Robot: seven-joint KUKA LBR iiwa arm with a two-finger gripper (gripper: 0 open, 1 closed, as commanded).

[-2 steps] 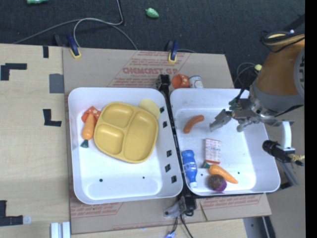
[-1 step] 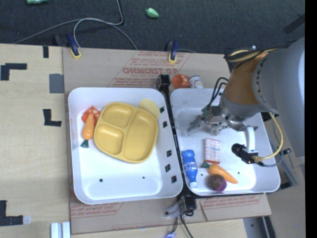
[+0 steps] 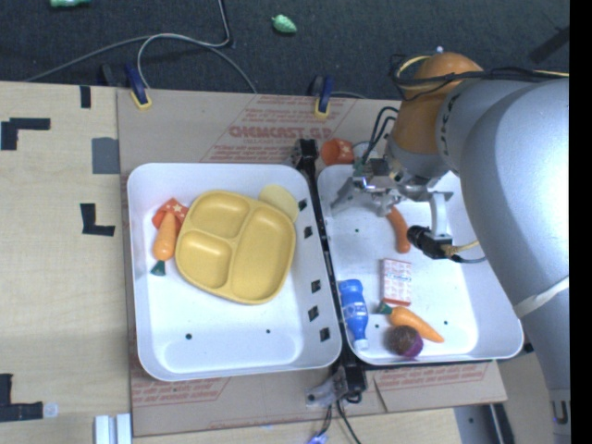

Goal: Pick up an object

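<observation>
Nearest you, the purple ball (image 3: 404, 341), a carrot (image 3: 414, 321) and the blue bottle (image 3: 352, 311) crowd the right bin (image 3: 481, 313). Farther back, your gripper (image 3: 384, 194) hangs over the small orange carrot (image 3: 400, 228) — grip state, can't tell. Risk: it's slim, lying top-to-bottom, tip nearward; an off-axis close could roll it away.

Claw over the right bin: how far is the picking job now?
Done: the arm has reached into the right bin. In hand: the claw sits at the small orange carrot there; a grasp is not visible. Left: gripping and lifting it.
</observation>
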